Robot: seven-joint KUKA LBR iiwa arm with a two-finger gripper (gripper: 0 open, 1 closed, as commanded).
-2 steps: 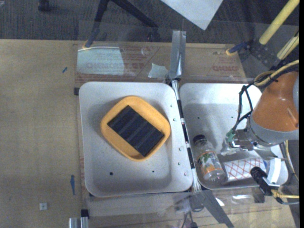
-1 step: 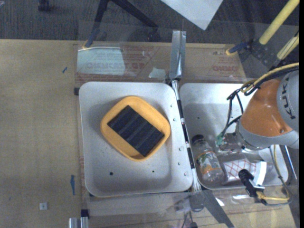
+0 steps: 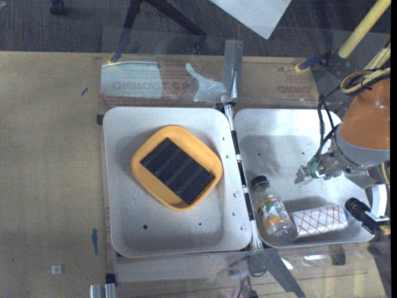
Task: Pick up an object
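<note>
A small clear bottle [image 3: 272, 208] with a black cap and an orange label lies at the front left of the right bin [image 3: 279, 129]. Beside it, along the front wall, lies a white box [image 3: 320, 220] with a red lattice pattern. In the left bin [image 3: 124, 228] rests an orange, rounded-square object [image 3: 177, 166] with a dark ribbed panel on top. My gripper [image 3: 310, 171] hangs over the right side of the right bin, above and behind the white box, under the orange band of the arm [image 3: 371, 126]. I see nothing held in it.
A metal divider [image 3: 233, 73] and clear plastic sheet stand behind the bins. Cables [image 3: 325, 113] loop near the arm at the right. Wooden bench surface [image 3: 49, 166] spreads to the left of the bins.
</note>
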